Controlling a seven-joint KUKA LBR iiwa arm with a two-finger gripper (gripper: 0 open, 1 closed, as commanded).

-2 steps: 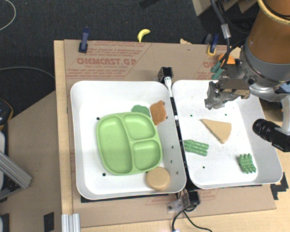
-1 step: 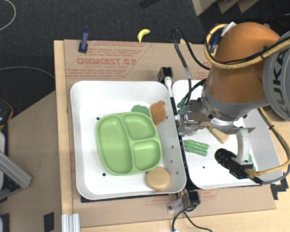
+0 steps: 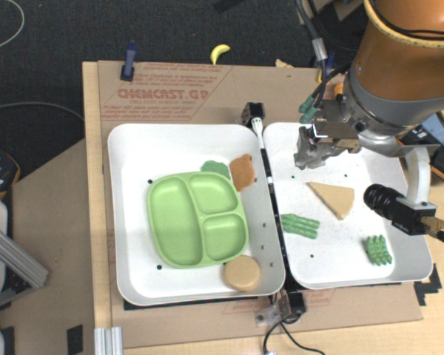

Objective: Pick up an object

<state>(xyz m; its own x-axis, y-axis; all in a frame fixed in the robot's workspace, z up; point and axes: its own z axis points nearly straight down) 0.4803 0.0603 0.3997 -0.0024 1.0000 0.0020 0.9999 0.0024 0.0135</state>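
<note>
The gripper (image 3: 311, 156) hangs over the back part of the right bin (image 3: 399, 271), and whether its claw is open or closed cannot be told from here, because it looks like a small dark grey lump. Nothing can be seen held in it. Just below it in the picture lies a tan wedge (image 3: 333, 197), like a slice of toy cheese or bread, flat on the bin floor. It is the nearest thing to grab. It looks light and stiff, maybe a bit smooth, so it could slide. A good hold would likely be across its two long slanted sides, near the thick end. Two green ridged pieces (image 3: 300, 225) lie nearby and look small and light too. The big orange and grey arm (image 3: 407, 43) is cut off at the top and covers the bin's back corner.
</note>
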